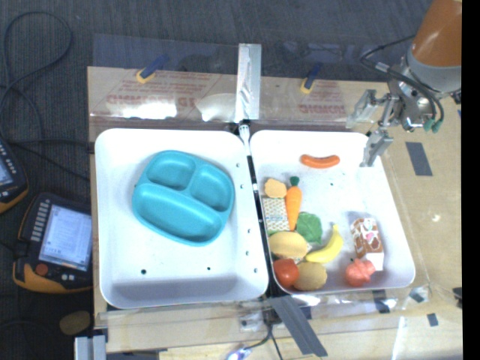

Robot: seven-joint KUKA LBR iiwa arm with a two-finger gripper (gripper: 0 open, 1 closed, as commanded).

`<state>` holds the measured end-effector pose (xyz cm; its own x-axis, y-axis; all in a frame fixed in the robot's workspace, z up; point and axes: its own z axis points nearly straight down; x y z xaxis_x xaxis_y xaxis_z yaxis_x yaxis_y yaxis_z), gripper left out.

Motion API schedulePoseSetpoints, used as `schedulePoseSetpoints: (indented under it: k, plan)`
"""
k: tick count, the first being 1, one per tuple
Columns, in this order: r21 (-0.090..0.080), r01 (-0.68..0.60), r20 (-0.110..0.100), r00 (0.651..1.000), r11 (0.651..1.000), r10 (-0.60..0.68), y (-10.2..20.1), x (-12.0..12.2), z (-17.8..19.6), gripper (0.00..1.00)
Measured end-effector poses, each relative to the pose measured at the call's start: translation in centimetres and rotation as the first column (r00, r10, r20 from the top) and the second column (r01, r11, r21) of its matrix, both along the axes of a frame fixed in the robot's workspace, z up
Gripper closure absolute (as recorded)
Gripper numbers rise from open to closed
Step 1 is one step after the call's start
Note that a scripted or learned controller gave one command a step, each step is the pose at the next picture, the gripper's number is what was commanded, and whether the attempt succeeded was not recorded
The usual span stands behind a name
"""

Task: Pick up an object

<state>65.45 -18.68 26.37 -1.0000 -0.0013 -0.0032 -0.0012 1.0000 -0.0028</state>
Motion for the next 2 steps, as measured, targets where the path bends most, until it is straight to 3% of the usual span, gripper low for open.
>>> schedulePoseSetpoints:
  k: [1,2]
  plan:
    - [0.0,0.243,0.002,0.97,0.97,-0.243,0.8,0.5,-16.7,0.0]
    - [-0.003,0.241,0.006,0.971,0.971,-0.241,0.8,0.6,-15.7,1.0]
